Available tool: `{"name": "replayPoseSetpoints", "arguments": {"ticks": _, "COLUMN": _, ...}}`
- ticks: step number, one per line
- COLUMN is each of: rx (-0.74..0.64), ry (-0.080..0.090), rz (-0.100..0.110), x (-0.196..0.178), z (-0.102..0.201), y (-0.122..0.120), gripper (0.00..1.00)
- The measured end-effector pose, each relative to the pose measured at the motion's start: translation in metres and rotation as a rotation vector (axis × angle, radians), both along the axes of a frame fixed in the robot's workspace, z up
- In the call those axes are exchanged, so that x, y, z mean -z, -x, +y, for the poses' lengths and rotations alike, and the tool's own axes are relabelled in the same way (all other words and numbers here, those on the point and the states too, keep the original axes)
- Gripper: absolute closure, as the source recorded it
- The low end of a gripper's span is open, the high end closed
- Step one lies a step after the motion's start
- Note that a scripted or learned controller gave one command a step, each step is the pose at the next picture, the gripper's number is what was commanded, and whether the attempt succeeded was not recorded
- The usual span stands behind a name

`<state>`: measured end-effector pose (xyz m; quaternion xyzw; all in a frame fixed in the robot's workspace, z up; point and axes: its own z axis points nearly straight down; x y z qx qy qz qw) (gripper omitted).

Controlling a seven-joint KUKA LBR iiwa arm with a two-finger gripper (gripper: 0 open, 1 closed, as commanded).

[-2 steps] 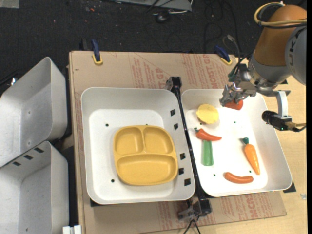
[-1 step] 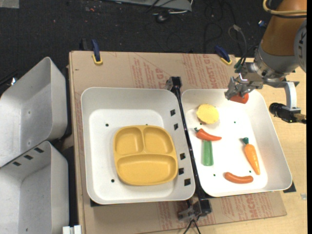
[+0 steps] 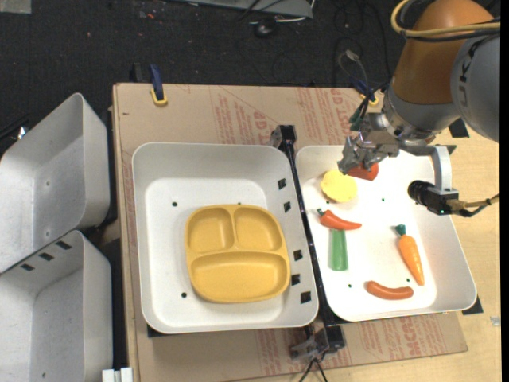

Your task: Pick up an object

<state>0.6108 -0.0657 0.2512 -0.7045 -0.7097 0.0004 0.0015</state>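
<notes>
Gripper [image 3: 359, 163], finger state unclear, sits over a red object [image 3: 367, 171] beside the yellow disc [image 3: 339, 186]. Below the disc, a carrot [image 3: 409, 255] lies lengthwise, green top toward the disc

The arm [image 3: 445, 62] hangs over the right bin's [image 3: 453, 253] far end, its gripper [image 3: 358, 161] crowding the yellow piece [image 3: 339, 186]. The middle floor lies bare between the cucumber [image 3: 339, 250] and carrot [image 3: 409, 259]. In the left bin [image 3: 151, 237], a tray [image 3: 237, 253] takes the centre, leaving margins.
</notes>
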Motion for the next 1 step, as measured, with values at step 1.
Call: {"name": "replayPoseSetpoints", "arguments": {"ticks": 1, "rx": 0.002, "ry": 0.001, "rz": 0.0, "x": 0.0014, "z": 0.044, "y": 0.0109, "gripper": 1.0}}
